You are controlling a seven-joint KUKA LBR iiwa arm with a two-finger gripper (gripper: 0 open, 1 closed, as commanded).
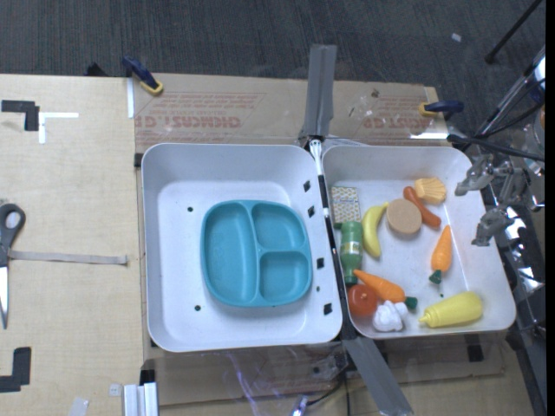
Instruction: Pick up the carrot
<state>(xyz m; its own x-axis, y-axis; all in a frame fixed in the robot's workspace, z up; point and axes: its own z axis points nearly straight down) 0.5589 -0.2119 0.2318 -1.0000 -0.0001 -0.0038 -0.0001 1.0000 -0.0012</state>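
A small orange toy carrot (442,251) with a green stub lies near the right wall of the right bin (395,165), tip pointing toward the bin's far wall. It looks like light, stiff, smooth plastic that could slip, so the thick middle, gripped across its width, seems the safest hold. A second carrot (381,286) lies near the bin's front wall beside other toy food, and the gripper (482,204) hangs over the bin's right rim, fingers apart and holding nothing.
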